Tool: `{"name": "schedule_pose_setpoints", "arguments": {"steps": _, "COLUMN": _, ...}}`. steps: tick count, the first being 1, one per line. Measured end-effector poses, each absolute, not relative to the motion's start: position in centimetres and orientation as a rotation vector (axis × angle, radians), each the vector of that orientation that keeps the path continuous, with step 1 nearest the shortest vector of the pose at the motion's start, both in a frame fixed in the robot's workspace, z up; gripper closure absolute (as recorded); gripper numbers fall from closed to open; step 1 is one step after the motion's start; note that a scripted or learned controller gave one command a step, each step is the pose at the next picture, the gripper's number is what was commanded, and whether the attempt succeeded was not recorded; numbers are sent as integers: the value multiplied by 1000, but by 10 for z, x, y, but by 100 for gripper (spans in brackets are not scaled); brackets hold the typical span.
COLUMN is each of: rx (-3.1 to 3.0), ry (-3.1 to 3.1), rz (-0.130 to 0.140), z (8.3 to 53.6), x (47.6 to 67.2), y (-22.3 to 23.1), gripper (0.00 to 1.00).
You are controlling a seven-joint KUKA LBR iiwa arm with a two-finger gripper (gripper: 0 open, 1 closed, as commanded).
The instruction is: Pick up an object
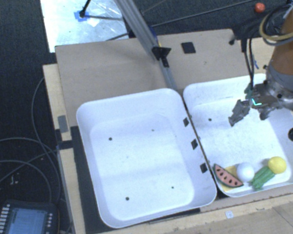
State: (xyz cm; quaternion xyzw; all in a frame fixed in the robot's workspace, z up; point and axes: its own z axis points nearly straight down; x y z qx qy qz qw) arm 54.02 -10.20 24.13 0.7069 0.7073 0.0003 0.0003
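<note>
Camera view: the arm (pixel 292 56) enters from the right, over the right bin (pixel 211 103). Its gripper (pixel 250 110) hangs above the bin's bare middle, fingers seemingly spread with nothing between them, though the slant blurs them. The objects crowd the near edge: watermelon slice (pixel 227 176), green piece (pixel 262 176), white ball (pixel 245 171), yellow ball (pixel 277 164), all touching or nearly so. Risk: a descent among them may nudge the round ones aside or catch the bin wall
</note>
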Motion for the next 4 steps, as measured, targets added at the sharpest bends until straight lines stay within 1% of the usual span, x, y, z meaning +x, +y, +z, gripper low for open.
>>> {"name": "schedule_pose_setpoints", "arguments": {"steps": 1, "rx": 2220, "ry": 2222, "rz": 1, "z": 241, "x": 540, "y": -102, "gripper": 0}}
{"name": "schedule_pose_setpoints", "arguments": {"steps": 2, "rx": 2223, "ry": 2224, "rz": -4, "z": 182, "x": 546, "y": -104, "gripper": 0}}
{"name": "schedule_pose_setpoints", "arguments": {"steps": 3, "rx": 2224, "ry": 2224, "rz": -4, "z": 121, "x": 541, "y": -99, "gripper": 0}}
{"name": "schedule_pose_setpoints", "arguments": {"steps": 4, "rx": 2221, "ry": 2221, "rz": 1, "z": 86, "x": 542, "y": -99, "gripper": 0}}
